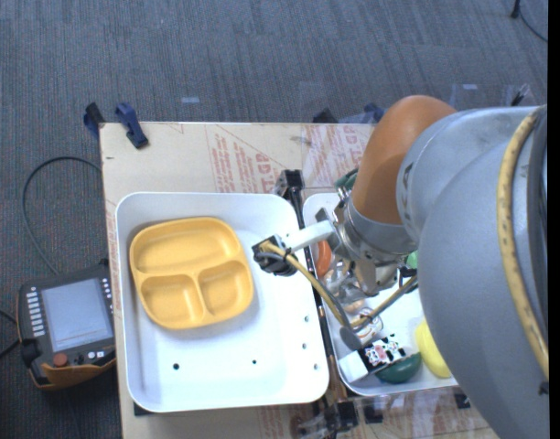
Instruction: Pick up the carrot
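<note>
The grey arm with its orange band [399,167] reaches in from the right and hangs over the right bin [349,373], covering most of it. My gripper [360,293] points down into that bin below the wrist, largely hidden by cables and the arm's body. A narrow orange strip [324,257], probably the carrot, shows at the bin's left side just left of the gripper. The rest of it is hidden behind a white bracket and the wrist.
A yellow three-compartment plate [193,271] lies in the left bin [225,373]. In the right bin's near corner lie a yellow object [433,350] and a dark green one [401,369]. A black cable plug [274,258] juts over the left bin's right side.
</note>
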